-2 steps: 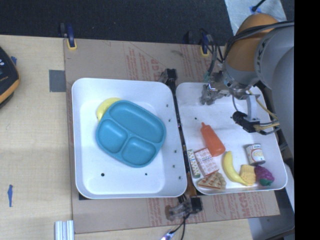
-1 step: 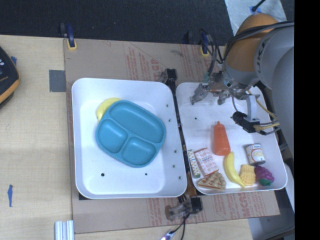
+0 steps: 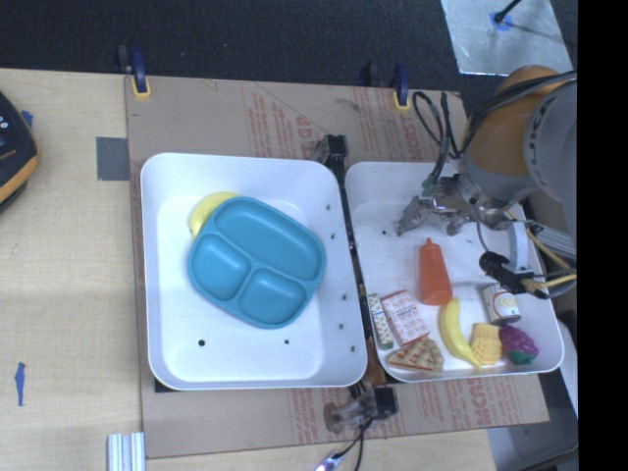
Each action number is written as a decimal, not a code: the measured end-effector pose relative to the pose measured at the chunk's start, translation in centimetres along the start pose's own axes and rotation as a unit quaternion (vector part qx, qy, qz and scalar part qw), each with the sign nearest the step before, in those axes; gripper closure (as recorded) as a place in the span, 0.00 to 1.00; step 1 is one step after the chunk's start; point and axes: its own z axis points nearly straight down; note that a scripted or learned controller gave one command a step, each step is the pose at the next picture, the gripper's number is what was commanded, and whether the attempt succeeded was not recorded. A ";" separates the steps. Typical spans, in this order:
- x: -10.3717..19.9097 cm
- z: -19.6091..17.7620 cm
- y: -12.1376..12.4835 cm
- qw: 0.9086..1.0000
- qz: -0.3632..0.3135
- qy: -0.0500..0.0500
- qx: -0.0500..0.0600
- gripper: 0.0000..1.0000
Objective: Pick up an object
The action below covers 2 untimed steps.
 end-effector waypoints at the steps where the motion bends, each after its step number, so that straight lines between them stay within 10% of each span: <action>1: -1.1 0.0 -3.7 1.000 -0.001 0.000 0.000 0.00; 2: -1.2 -1.0 -3.7 1.000 -0.002 0.000 0.000 1.00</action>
